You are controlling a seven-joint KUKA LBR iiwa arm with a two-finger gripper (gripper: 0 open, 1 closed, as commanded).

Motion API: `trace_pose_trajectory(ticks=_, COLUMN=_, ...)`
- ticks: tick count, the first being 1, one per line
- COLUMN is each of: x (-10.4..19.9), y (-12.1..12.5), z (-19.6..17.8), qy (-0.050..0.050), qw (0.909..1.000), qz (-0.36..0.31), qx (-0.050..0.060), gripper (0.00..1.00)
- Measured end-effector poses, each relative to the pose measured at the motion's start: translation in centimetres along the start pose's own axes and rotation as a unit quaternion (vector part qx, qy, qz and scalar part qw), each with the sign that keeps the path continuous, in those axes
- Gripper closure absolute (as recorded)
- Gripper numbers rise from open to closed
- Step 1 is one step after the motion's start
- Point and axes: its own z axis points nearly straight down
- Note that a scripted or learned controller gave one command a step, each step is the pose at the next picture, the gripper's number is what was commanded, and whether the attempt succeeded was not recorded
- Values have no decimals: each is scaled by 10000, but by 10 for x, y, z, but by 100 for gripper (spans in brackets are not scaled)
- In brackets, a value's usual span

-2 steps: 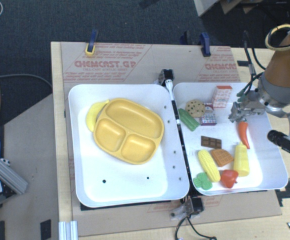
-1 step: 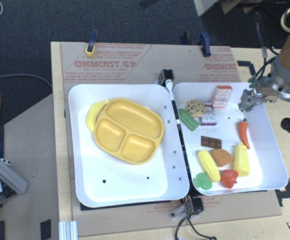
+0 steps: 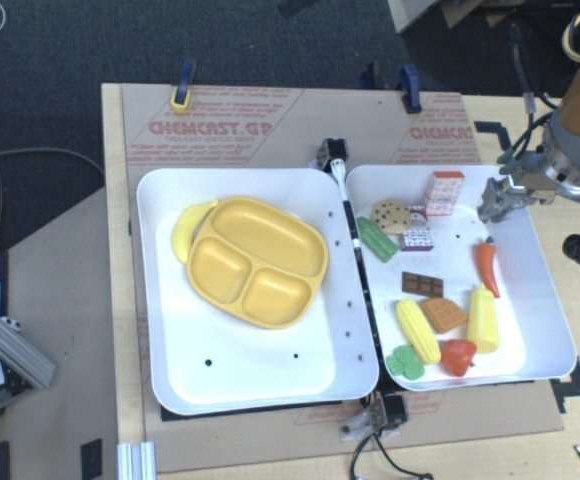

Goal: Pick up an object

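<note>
Jaws (image 3: 494, 204) hovering over right bin's (image 3: 550, 298) far right corner, grip state unclear; carrot (image 3: 486, 264) lying just near of them, prob. target.

An orange carrot (image 3: 486, 265) lies flat in the right bin (image 3: 548, 298), above a yellow piece (image 3: 483, 319).

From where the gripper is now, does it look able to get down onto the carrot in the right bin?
Probably yes. The gripper hangs above the right bin's far corner, the carrot lies just nearer, with bare floor around it and nothing on top.
</note>
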Motion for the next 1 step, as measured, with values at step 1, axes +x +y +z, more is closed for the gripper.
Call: trace_pose_trajectory(ticks=1, x=53, y=5, z=10, qy=15, qw=10000, qz=-19, qx=22, gripper=100)
